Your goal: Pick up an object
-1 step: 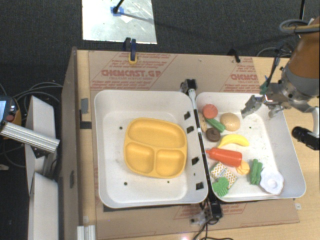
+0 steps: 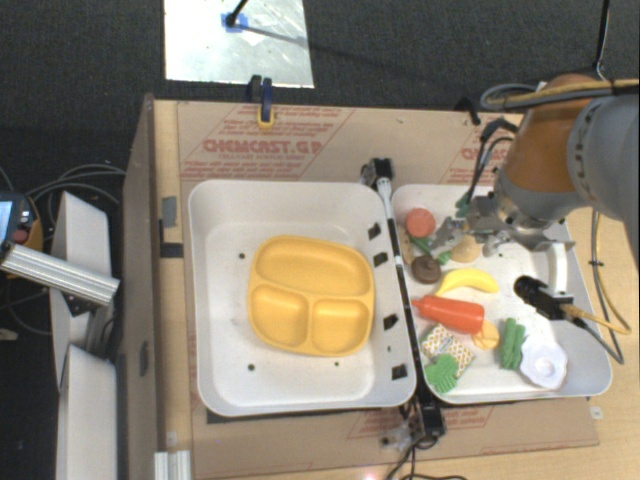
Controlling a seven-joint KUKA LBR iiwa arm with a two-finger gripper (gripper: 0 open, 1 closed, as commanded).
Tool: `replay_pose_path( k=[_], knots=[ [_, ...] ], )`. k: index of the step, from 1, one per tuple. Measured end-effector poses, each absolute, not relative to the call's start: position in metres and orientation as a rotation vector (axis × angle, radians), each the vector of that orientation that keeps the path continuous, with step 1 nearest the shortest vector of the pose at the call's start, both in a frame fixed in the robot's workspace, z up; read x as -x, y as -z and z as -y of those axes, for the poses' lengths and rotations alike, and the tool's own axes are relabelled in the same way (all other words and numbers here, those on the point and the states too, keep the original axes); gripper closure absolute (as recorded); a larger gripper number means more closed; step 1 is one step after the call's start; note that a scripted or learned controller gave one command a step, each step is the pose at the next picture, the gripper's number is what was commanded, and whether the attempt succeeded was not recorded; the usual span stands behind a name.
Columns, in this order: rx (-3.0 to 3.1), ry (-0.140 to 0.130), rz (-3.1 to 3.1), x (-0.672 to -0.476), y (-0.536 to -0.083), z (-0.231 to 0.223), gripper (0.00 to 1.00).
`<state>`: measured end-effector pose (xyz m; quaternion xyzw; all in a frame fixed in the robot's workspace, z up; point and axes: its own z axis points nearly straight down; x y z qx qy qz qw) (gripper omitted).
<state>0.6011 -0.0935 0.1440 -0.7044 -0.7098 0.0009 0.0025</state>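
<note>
**Gripper low over the near-left cluster of the right bin**

No single object is named, so the likeliest pick is whatever lies closest under the gripper. That is a small beige piece, touching or just beside the gripper on its near side. A brown piece sits just beyond it toward the bin divider, and a red ball lies just left of the gripper. All three are rounded, with no clear long axis, so approach angle should matter little.

Whether the gripper is open or closed cannot be told from this slant, and nothing is visibly held in it.

Farther toward the front of the right bin lie a banana and a carrot, both long across the bin. Beyond them are a green piece and a white egg.

The left bin holds a yellow plate, well apart from the arm, which reaches in from the right.

My judgement: the grasp is about to be tried or is being tried, and the crowding may cause a miss.
</note>
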Motion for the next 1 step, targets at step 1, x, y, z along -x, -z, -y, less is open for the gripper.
replay_pose_path(
  k=[1],
  knots=[
    [2.229, 0.021, 2.243, -0.5809, -0.1065, 0.097, 0.0]
  ],
)
